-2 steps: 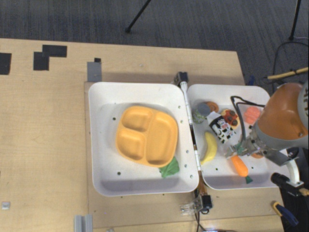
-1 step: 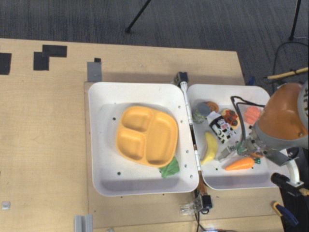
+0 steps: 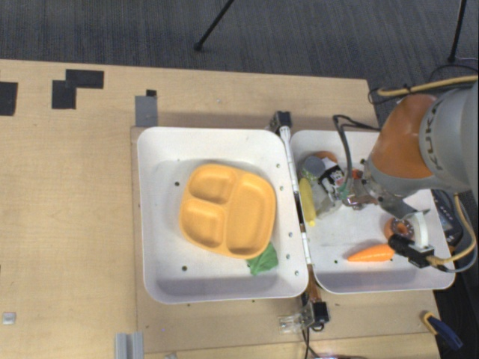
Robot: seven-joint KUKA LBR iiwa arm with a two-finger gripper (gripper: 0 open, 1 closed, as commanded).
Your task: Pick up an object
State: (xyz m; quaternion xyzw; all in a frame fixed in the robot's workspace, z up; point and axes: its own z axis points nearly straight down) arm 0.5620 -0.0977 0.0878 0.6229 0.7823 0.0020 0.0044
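On the counter (image 3: 67, 223) stood two shallow white bins side by side. The left bin (image 3: 161, 279) held a yellow-orange divided plate (image 3: 228, 208) with three compartments, lying near its middle, and a small green piece (image 3: 263, 260) lay touching the plate's near right edge, partly tucked under it. The grey arm (image 3: 449, 137) reached in from the right over the right bin (image 3: 374, 281), its orange band above the bin's far right part. The end effector (image 3: 323, 184) was low in the left half of that bin, just beside a long yellow object (image 3: 307, 200) that lay along the bin's left wall; whether it was open or closed, or had hold of anything, could not be told. An orange carrot (image 3: 370, 254) lay on the bin floor near the front wall, apart from the end effector. A small orange-brown item (image 3: 323, 158) lay just behind the end effector, too hidden to identify.
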